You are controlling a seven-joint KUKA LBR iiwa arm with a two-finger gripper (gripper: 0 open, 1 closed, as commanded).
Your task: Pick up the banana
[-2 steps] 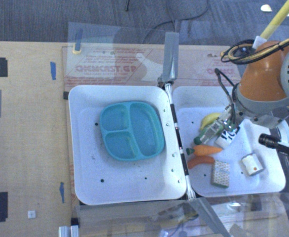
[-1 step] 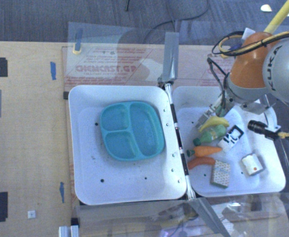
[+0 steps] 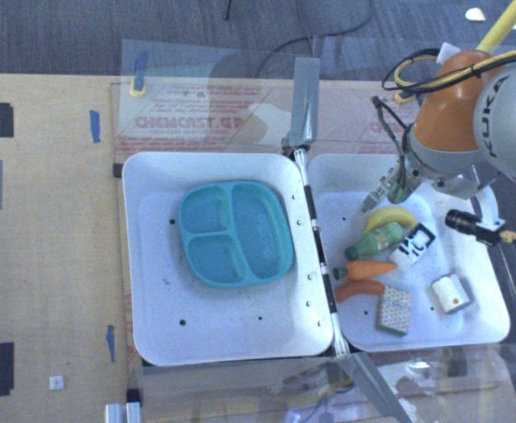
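We see the banana (image 3: 390,217) lying in the right bin (image 3: 482,329), in its upper middle part, curved with its hump toward the far rim. It sits at the top of a small cluster: a green vegetable-like piece (image 3: 374,241) touches it just below, a black-and-white tag block (image 3: 414,242) lies just beside its right end, and two orange carrot-like pieces (image 3: 364,278) rest nearer the front. A speckled sponge block (image 3: 394,310) and a small white block (image 3: 450,293) lie near the front of the same bin. The left bin (image 3: 152,324) holds a blue divided plate (image 3: 237,233).

The end effector (image 3: 388,189) hangs just above the banana's left end, close to it; we cannot tell whether it is spread or pressed together, and we see nothing held in it.

We judge the banana to be light and, if a toy, fairly stiff with a smooth skin that may slip. Its curve means a grasp near an end could let it swing or roll out. We would take it across the middle of its width, where the body is thickest, keeping clear of the green piece that crowds its lower side.
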